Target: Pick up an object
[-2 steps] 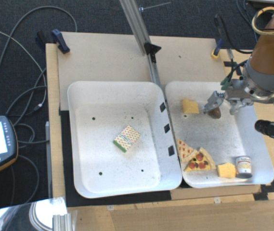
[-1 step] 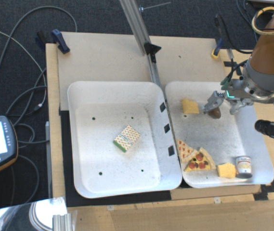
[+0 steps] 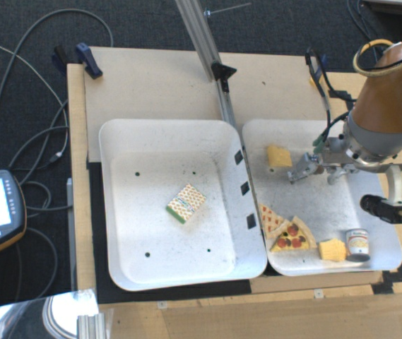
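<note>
Camera view: hand [image 3: 318, 169] hovers beside yellow block [image 3: 279, 156] in right bin [image 3: 391, 256].

two white bins [image 3: 116, 189], one patterned box [image 3: 186, 203], two yellow blocks [image 3: 279, 156], two pizza slices [image 3: 292, 236], one small can [image 3: 357, 244]

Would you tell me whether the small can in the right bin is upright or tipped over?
Upright: the can shows its round top above the label.

gripper [image 3: 318, 169] over right bin [image 3: 391, 221], just right of yellow block [image 3: 279, 156] | pizza slice [image 3: 285, 232], cheese wedge [image 3: 333, 250], small can [image 3: 358, 243] along that bin's near edge | patterned box [image 3: 186, 203] in left bin [image 3: 116, 189]
</note>
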